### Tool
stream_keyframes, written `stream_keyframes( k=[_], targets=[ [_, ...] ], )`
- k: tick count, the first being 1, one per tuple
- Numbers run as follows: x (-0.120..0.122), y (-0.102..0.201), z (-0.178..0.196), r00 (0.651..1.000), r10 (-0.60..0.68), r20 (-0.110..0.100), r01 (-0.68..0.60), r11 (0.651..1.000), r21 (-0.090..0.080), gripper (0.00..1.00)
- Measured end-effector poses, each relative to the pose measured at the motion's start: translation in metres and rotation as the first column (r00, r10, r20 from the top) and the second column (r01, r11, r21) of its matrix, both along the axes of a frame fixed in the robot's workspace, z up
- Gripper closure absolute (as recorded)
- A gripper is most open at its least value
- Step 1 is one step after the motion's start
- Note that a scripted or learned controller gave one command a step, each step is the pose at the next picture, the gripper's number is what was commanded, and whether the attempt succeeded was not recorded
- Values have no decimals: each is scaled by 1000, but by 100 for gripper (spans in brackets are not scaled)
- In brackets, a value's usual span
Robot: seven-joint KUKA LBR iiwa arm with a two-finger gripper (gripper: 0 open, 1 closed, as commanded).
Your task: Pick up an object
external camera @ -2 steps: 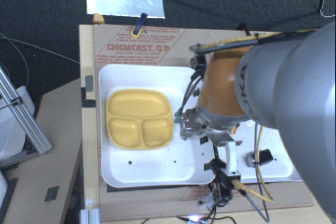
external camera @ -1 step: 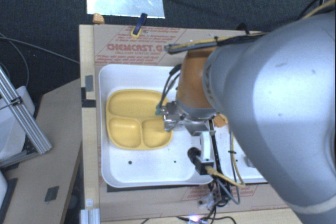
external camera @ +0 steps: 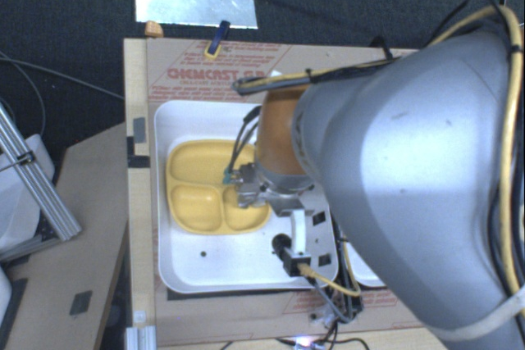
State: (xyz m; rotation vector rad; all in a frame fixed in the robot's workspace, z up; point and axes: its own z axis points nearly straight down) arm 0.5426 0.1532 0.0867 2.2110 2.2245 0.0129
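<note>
- Nearest, the grey arm (external camera: 426,176) fills the right side, reaching over the desk (external camera: 139,201).
- The end effector (external camera: 246,191) hangs low in the left white bin (external camera: 176,258), at the right edge of the yellow divided tray (external camera: 197,184); its opening cannot be told.
- Likely step: descending to grasp. Next, closing on the tray's rim, then lifting.
- Far: a blue-and-yellow clip (external camera: 217,39) on cardboard (external camera: 262,61).

Arm (external camera: 410,176) over seemingly yellow tray (external camera: 201,184)
</note>
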Motion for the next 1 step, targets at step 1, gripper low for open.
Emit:
stream_keyframes(
  k=[1],
  targets=[
    [-2, -66, 104, 1000, -10, -1, 10, 1000, -3, 100]
  ],
)
